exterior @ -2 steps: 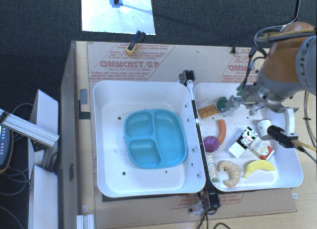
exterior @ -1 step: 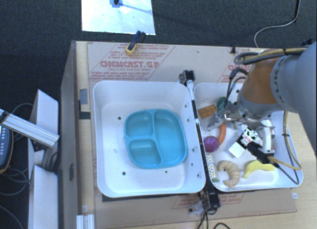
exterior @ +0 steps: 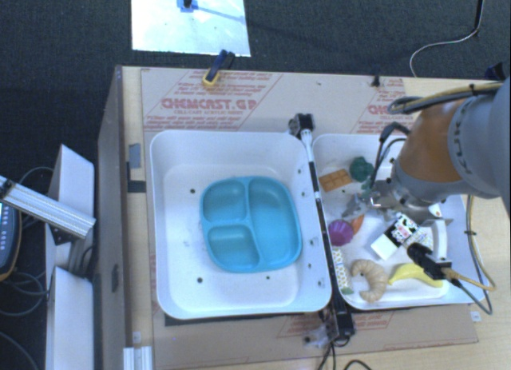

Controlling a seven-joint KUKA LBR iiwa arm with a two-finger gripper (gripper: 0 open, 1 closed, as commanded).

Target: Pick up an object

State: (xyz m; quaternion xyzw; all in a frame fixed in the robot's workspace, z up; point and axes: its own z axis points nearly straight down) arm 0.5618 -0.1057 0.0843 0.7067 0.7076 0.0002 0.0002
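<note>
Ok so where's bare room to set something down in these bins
Left bin: bare floor all around the blue divided tray, widest along its left side. Right bin: crowded with small toys, banana included, with the arm over it.

— Where does the gripper (exterior: 369,198) sit?
— Over the right bin (exterior: 459,292), arm (exterior: 455,149) behind and right of it.
— What lies round it?
— Cracker (exterior: 334,179) to its left, ball (exterior: 341,232) below-left, banana (exterior: 411,274) and croissant (exterior: 370,277) nearer the front.
— And the tray (exterior: 249,223)?
— In the left bin (exterior: 180,161), well left of the gripper.
</note>
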